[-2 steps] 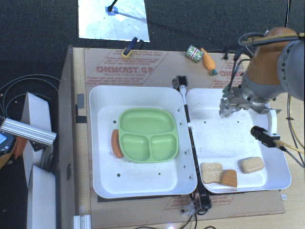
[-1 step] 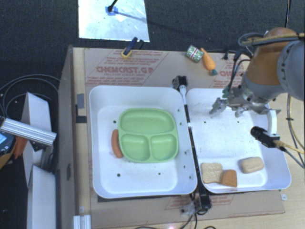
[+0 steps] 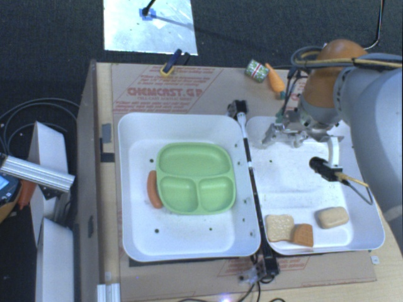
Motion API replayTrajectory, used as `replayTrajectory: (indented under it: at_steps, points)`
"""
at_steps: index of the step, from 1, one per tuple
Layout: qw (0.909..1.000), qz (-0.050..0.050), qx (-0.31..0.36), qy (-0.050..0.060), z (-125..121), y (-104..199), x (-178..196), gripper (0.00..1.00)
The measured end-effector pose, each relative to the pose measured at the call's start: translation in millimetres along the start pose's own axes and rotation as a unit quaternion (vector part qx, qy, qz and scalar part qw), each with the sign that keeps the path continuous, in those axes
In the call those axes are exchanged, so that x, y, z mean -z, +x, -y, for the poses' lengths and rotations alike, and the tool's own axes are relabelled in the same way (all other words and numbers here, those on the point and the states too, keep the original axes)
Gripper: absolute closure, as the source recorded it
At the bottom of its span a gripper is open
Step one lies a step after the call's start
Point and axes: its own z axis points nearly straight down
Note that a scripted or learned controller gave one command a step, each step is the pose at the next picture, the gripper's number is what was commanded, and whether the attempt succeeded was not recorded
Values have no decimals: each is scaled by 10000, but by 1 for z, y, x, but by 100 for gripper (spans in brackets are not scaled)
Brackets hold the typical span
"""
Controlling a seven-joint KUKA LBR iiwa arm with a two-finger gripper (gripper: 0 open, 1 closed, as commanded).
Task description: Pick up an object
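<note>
**A:** What lies nearest in the right bin?

**B:** 3 things sit along its near edge. A pale toast slice is at the near-left corner. An orange-brown piece touches the slice's right side. A beige roll lies toward the near-right corner, a little apart from the other 2.

**A:** And the left bin?

**B:** A green plate with 3 compartments lies flat in its middle. An orange-red sausage lies just beside the plate's left rim, between the plate and the bin's left edge. It runs lengthwise from near to far.

**A:** Where is the gripper?

**B:** It is over the far-left corner of the right bin, well apart from the 3 pieces at the near edge. The claw stands wide, its 2 prongs splayed, with nothing between them. Every thing it could pick lies loose in the bins.

**A:** Anything beyond the bins?

**B:** Yes, toward the far edge of the bench. A small green can and an orange carrot lie just beside each other behind the right bin. A yellow-and-black clip sits behind the left bin.
</note>
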Motion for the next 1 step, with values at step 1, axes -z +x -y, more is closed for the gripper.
replayTrajectory:
  at_steps: [1]
  points:
    - [10000, 7, -14, -20, -1, -16, 3, 0]
